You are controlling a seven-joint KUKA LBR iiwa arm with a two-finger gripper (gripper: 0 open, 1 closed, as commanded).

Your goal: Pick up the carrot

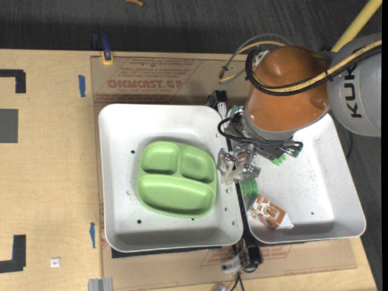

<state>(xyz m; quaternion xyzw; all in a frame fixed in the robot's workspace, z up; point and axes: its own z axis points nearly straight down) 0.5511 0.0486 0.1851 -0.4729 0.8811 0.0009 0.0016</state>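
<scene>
Over the bins' shared rim, gripper (237,165), jaw state unclear, green plate (177,179) left, packet (269,213) below.

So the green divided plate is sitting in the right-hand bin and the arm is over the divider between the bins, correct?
Not quite. The green divided plate lies in the left bin, not the right-hand one, as the camera view shows. The rest holds: the arm is over the divider between the bins, with the gripper near that edge.

Your green three-compartment plastic plate (177,178) sits in the left shallow white bin (121,132); the small orange-and-white packet (268,213) lies lower left in the right shallow white bin (336,187).
</scene>
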